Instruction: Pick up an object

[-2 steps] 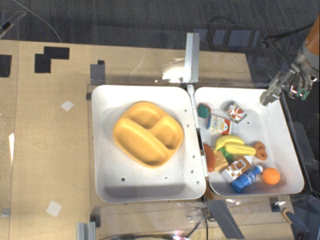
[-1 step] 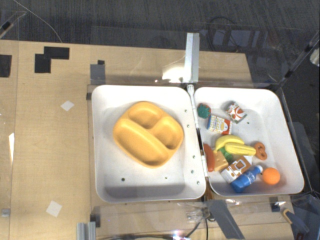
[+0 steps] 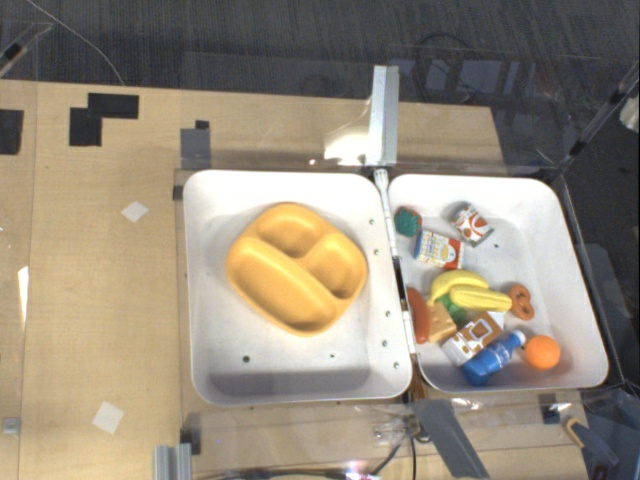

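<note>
Red item [image 3: 417, 315] half hidden under banana [image 3: 468, 290] in right bin [image 3: 560, 218], can't ID; hand state can't tell

A yellow-orange divided plate [image 3: 296, 266] lies in the white left bin [image 3: 215, 368]; banana [image 3: 468, 290] yellow, ball [image 3: 541, 352] orange, bottle [image 3: 493, 358] blue (white-labelled).

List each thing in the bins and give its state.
yellow divided plate: upright, nothing in its compartments, tilted in left bin
bananas: lying atop the pile in right bin
orange: resting at bin's near corner
blue bottle: on its side
small carton: tipped, apart from pile
pretzel: lying flat
</note>
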